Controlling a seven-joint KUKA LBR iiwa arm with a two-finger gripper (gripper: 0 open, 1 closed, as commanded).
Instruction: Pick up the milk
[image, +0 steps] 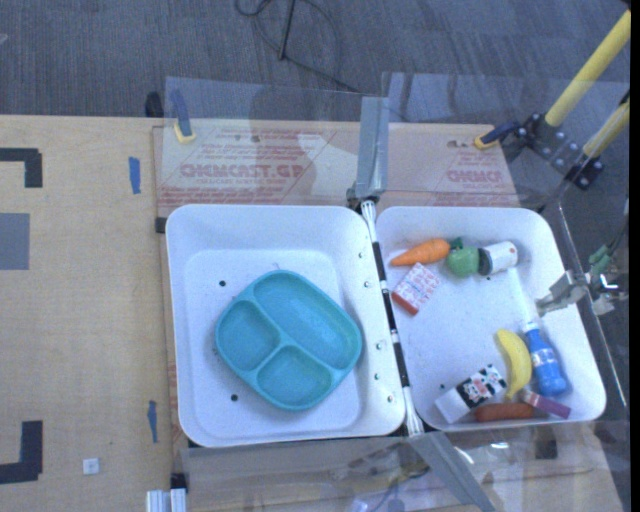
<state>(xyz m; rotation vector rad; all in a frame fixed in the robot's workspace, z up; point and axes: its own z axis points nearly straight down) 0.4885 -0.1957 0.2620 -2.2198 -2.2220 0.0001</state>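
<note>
The milk (477, 389) is a small white carton with black cow patches. It lies on its side near the front edge of the right bin (440, 340), its white end pointing to the front left. A yellow banana (515, 360) lies just to its right. A brown sausage (504, 411) lies against its front side.
A blue bottle (545, 362) and a pink stick (549, 404) lie beside the banana. At the back of the right bin lie a carrot (420, 252), a green item (462, 261), a white bottle (499, 256) and a red-and-white packet (416, 288). The left bin (190, 300) holds a teal divided plate (288, 338).
</note>
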